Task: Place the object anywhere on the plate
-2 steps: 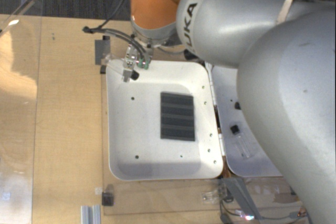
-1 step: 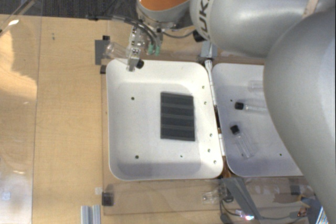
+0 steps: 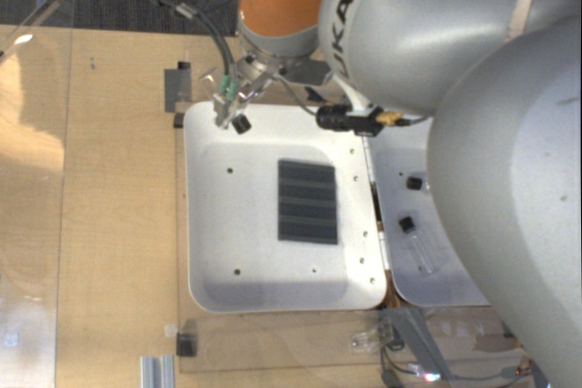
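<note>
The grey arm [image 3: 473, 104] overhangs a dark ribbed plate [image 3: 307, 201].

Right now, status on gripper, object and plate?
Gripper over left bin's far-left corner, finger state unclear. Dark ribbed plate mid-bin, bare. Two small dark pieces in right bin.

Left bin [image 3: 218, 223]: floor mostly open, esp. the left strip and front edge. Dark ribbed plate [image 3: 307, 201] sits flat mid-right, low, no real block. Gripper [image 3: 229, 109] hangs over the bin's far-left corner w/ cables [image 3: 205, 23] trailing behind, so that corner is crowded. Arm [image 3: 455, 59] covers most of the right bin [image 3: 427, 282]; just its left strip is free, w/ two small dark bits [image 3: 415, 184] there. Bench [image 3: 100, 213] left of bins: clear run.
</note>
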Controlling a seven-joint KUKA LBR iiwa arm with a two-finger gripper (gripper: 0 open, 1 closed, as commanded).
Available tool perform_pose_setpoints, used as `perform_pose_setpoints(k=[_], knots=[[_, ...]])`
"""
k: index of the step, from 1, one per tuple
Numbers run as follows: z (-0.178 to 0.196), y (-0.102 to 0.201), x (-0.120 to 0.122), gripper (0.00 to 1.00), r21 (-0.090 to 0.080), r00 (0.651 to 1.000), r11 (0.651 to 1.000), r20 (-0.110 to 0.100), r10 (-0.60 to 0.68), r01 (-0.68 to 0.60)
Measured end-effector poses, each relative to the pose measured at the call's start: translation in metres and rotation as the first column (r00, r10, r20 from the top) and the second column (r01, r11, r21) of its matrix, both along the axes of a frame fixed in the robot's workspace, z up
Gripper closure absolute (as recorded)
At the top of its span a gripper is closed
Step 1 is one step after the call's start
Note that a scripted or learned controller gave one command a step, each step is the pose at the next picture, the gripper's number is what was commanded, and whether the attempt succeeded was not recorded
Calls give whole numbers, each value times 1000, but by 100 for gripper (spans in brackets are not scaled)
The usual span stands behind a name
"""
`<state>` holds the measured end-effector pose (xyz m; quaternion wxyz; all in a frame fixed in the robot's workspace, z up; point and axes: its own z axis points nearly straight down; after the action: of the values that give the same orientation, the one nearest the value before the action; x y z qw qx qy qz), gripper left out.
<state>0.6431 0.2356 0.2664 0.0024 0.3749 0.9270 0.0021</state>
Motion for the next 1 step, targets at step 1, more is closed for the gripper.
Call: perform_pose_setpoints(k=[1], knots=[[13, 2, 1, 100, 2, 1000, 1000, 8, 6, -6]])
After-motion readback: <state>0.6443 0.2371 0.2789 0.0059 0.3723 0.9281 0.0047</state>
